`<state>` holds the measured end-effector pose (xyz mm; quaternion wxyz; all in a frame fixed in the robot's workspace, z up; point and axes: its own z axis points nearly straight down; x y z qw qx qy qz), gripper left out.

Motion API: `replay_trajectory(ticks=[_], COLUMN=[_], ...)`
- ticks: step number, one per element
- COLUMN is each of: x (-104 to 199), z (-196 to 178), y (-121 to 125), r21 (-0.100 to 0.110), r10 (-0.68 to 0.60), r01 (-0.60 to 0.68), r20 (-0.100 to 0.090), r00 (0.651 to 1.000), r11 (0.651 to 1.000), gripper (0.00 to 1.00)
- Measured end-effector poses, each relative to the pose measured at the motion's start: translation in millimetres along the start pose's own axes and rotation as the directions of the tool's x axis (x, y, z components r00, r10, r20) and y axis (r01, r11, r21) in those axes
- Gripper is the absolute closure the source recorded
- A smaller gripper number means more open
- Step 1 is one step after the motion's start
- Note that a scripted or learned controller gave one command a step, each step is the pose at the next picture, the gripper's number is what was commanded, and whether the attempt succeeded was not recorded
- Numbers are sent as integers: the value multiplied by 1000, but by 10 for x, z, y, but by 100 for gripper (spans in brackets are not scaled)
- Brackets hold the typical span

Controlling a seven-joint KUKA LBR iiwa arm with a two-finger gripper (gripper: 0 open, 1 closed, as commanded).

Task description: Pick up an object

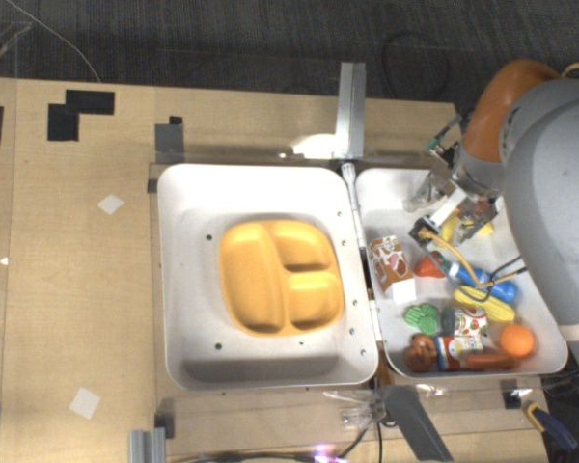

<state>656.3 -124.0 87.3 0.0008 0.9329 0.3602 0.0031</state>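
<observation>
My gripper hangs over the upper part of the right bin, with the grey arm and its orange band coming in from the right. Below it lie several small items: a brown and red packet, a red-orange wedge, a green toy, a bottle lying flat, an orange ball, a yellow banana and a blue piece. I see nothing held under the gripper.
The left bin holds a yellow divided tray at its centre. A metal post stands behind the wall between the bins. The arm's bulk covers the right bin's right side.
</observation>
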Motion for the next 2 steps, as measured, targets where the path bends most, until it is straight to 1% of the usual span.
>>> replay_trajectory(ticks=[1,2], x=[-534,-629], z=[-270,-21], y=[419,488], r21=[-1,0], r10=[134,133], r01=[-134,-133], r20=[1,-3], r00=[991,991], r11=[991,991], gripper=[0,0])
